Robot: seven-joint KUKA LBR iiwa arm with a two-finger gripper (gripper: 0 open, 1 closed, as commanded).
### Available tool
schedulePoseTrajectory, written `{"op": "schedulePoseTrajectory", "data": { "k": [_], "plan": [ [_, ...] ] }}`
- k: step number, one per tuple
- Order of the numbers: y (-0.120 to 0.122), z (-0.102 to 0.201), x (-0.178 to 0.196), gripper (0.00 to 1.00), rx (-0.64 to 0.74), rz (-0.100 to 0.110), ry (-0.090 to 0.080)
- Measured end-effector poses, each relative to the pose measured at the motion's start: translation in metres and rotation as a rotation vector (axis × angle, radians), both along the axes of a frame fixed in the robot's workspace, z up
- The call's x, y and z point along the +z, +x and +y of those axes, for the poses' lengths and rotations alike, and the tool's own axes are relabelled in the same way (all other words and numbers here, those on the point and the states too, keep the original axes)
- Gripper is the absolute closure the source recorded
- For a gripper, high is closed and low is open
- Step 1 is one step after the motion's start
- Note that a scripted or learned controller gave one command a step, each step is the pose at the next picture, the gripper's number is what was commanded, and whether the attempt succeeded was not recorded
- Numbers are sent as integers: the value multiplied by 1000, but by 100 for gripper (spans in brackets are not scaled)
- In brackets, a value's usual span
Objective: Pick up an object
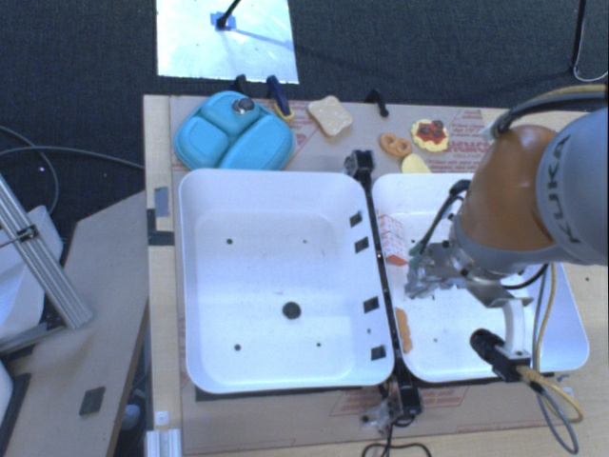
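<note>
My gripper hangs low over the left part of the right bin, below the grey arm with its orange band. A red and white packet lies just up and left of the gripper, by the bin's left wall. A small orange piece lies below the gripper near the same wall. In the left bin a small dark round object rests on the floor, far from the gripper. The arm hides much of the right bin's middle.
Behind the bins lie a blue sectioned dish, a toast slice, a pretzel, a small pizza-like disc and a yellow piece. A black divider runs between the bins.
</note>
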State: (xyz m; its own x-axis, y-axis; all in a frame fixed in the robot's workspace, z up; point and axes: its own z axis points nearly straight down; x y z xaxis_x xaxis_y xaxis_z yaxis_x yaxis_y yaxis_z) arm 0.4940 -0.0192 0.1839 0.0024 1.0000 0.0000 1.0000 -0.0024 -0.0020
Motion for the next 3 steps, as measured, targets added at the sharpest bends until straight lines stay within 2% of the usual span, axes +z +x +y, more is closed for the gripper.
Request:
{"op": "schedulePoseTrajectory", "data": {
  "k": [1, 2, 3],
  "plan": [
    [23, 96, 16, 100, 15, -7, 3],
    [63, 98, 214, 100, 9, -25, 3],
    [89, 118, 55, 100, 4, 5, -1]
  ]
}}
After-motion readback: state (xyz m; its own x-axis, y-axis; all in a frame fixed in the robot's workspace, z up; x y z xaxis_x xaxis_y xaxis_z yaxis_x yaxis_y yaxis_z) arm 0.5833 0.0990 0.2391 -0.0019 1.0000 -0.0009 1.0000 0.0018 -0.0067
